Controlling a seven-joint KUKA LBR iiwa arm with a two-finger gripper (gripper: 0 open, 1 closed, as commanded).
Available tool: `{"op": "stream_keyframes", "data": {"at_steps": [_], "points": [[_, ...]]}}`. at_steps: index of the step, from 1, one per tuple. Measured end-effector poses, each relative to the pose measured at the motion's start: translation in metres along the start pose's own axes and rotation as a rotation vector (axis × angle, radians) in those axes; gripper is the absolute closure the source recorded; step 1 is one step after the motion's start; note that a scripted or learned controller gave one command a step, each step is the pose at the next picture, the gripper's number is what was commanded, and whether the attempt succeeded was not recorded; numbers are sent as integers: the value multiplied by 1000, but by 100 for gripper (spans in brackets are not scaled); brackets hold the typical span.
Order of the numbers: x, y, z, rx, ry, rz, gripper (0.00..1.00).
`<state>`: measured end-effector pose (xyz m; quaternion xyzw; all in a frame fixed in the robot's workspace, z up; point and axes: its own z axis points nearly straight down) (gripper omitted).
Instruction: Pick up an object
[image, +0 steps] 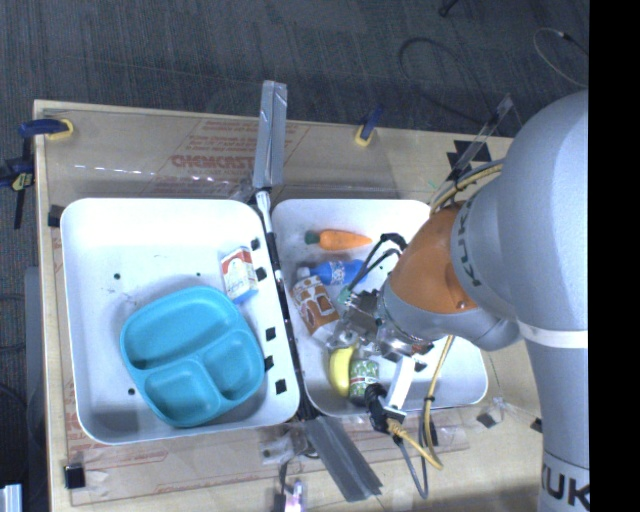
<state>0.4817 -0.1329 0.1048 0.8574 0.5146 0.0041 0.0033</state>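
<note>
My gripper (357, 345) reaches down into the right bin (462, 385), low over a cluster of items. Right under it lie a yellow lemon-like fruit (341, 371) and a green-labelled can (364, 378). A brown packet (313, 301) and a blue bottle (336, 273) lie just left and above the gripper. An orange carrot (343, 240) rests near the bin's far wall. The wrist and its mount hide the fingertips, and nothing is visibly held.
The left bin (90, 240) holds a turquoise divided plate (190, 355) and a small red-and-white carton (236, 272) by the divider. The grey arm with its orange band (440, 275) covers the right bin's right half. Cables hang over the front rim.
</note>
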Motion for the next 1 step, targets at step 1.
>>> {"op": "stream_keyframes", "data": {"at_steps": [1], "points": [[47, -10, -100, 13, -3, 38, 100]]}}
